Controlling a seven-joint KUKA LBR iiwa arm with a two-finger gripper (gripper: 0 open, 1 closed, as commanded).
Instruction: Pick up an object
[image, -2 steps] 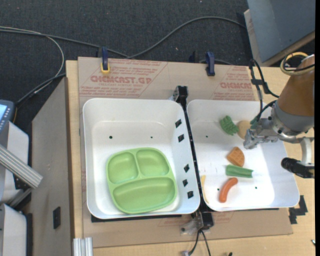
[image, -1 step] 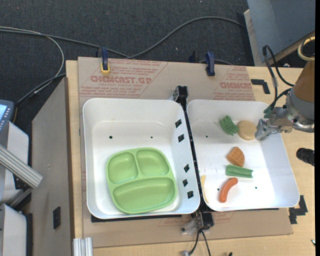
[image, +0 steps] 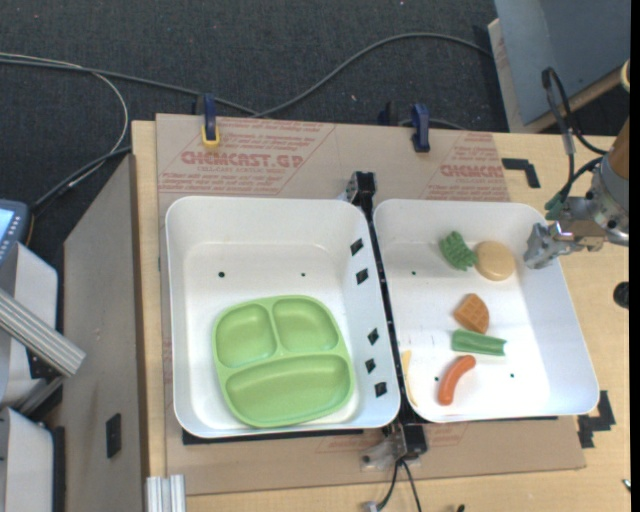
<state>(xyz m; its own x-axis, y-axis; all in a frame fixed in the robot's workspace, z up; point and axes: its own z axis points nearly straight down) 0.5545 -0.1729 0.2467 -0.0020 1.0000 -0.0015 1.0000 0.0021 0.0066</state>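
Observation:
The right bin (image: 560, 330) holds several toy foods: a green leafy piece (image: 457, 250), a tan round bun (image: 494, 260), an orange-brown wedge (image: 472, 313), a green bean-like piece (image: 478, 344) and a red-orange sausage (image: 456, 380). A pale yellow piece (image: 406, 372) peeks out at the bin's left wall. My gripper (image: 545, 247) hangs over the right bin's far right rim, just right of the bun. Nothing shows between its fingers.
The left bin (image: 190, 300) holds a green divided plate (image: 284, 358). A black divider strip (image: 368, 290) runs between the bins. Clamps (image: 210, 125) hold the cardboard base at the back. Cables cross the dark floor behind.

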